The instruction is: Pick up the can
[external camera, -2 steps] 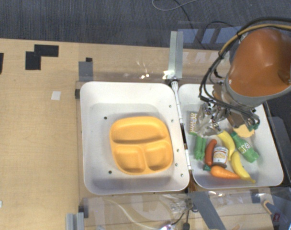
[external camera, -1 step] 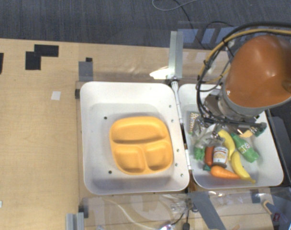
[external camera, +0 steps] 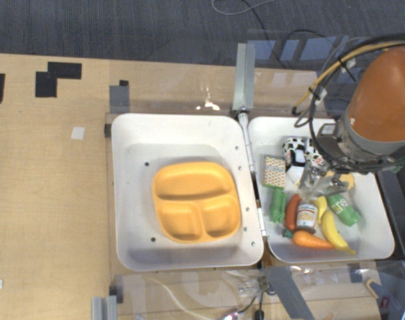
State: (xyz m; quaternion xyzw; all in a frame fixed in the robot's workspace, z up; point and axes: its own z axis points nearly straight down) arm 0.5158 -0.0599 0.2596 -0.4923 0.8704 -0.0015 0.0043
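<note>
Arm [external camera: 382, 105] reaching from right, claw [external camera: 318, 181] pointing down.

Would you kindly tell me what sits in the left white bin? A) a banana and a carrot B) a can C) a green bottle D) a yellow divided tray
D: the yellow divided tray lies alone in the left bin, while the banana, carrot and can lie in the right bin.

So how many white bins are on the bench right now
2. The left bin holds a yellow divided plate. The right bin holds the clutter of small items, including the can, under the gripper.
</note>
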